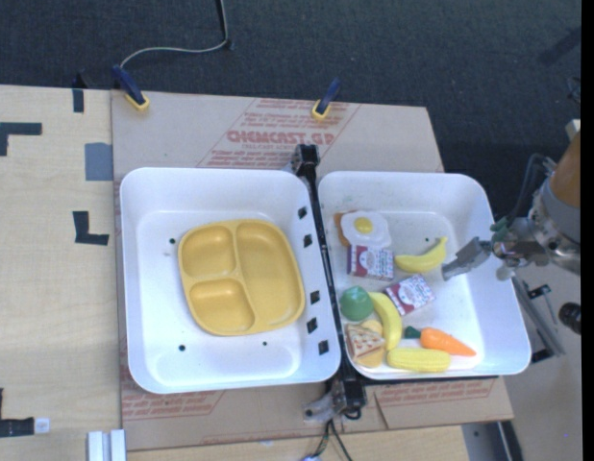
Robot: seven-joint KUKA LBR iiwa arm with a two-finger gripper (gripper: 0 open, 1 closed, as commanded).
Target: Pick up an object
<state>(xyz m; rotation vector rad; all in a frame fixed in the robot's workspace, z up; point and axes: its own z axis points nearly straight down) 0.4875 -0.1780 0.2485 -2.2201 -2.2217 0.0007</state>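
Observation:
The right bin (470, 195) holds several toy foods. A fried egg (362, 227) lies at its back left, with a red and white carton (371, 260) just in front of it. A small banana (424, 255) rests mid-bin, and a red packet (409, 294) sits in front of it. A green ball (355, 303), a longer yellow banana (388, 317), a sandwich wedge (364, 342), a corn cob (418, 359) and a carrot (447, 341) crowd the front. My gripper (457, 261) hangs over the bin's right side, just right of the small banana, with nothing seen in it.
The left bin (143, 257) holds a yellow divided plate (242, 275). A black divider with clips (316, 257) runs between the bins. Both bins rest on a cardboard sheet (268, 133) held by yellow clamps. The arm's wrist (552, 229) stands past the right bin's rim.

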